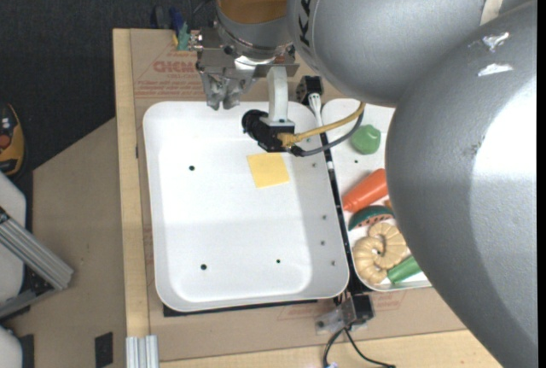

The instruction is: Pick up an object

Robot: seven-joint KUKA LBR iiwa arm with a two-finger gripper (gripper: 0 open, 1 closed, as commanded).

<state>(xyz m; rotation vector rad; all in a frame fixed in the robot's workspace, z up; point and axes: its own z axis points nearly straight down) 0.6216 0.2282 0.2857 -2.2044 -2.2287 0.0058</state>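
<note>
Gripper (223,93) hangs over the far rim of the left bin (171,187), near its back edge. Fingers sit close together, nothing visible between them; whether fully closed cannot be told. Yellow square slice (270,170) lies flat on the left bin floor, well apart from the gripper, turned slightly off the bin's edges; no clear long axis. Right bin (341,112) holds a carrot (365,188), a green piece (367,139) and a pale pastry (380,247), largely hidden by the arm (444,102).
</note>
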